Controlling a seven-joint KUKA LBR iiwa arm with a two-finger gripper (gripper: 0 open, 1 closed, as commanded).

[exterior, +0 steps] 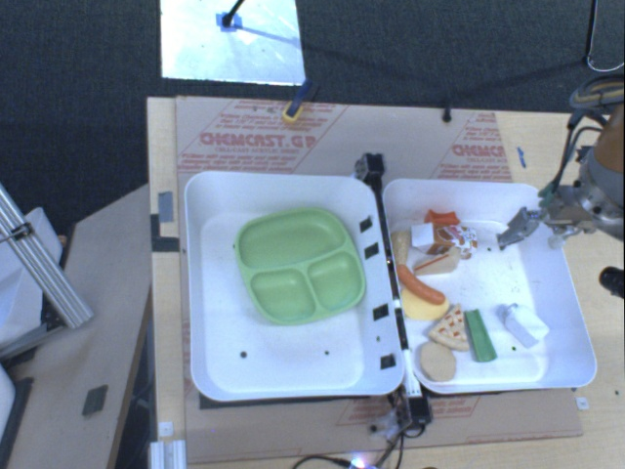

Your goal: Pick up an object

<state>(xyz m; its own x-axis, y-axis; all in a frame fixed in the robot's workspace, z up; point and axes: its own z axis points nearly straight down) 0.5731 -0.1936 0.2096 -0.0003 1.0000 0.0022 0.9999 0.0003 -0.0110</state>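
- Status: the pick is not yet made. Nothing is lifted; every item lies on the floor of the right bin (562,301), so the whole grasp and lift are still to do, as I judge it.
- Left bin (210,262): holds 1 green divided plate (298,267) with 3 compartments, lying flat and untouched.
- Right bin contents, clustered along its left side: an orange piece (441,217) at the top, a white card (423,234) just below it, a sandwich wedge (437,259), a sausage (420,285) lying partly over a yellow piece (423,307), a pizza slice (450,330) touching a green stick (479,336), and a round biscuit (437,362) at the bottom. 1 white block (522,323) lies apart, towards the right wall.
- Gripper (515,229): it hangs over the upper right part of the right bin, reaching in from the right, with its tip pointing left towards the cluster.
- Jaws: I cannot tell whether they stand open or closed; the tip reads as 1 grey shape from this angle. No item sits at the tip.
- Nearest candidates: the sandwich wedge and the white card, both near the tip but apart from it.
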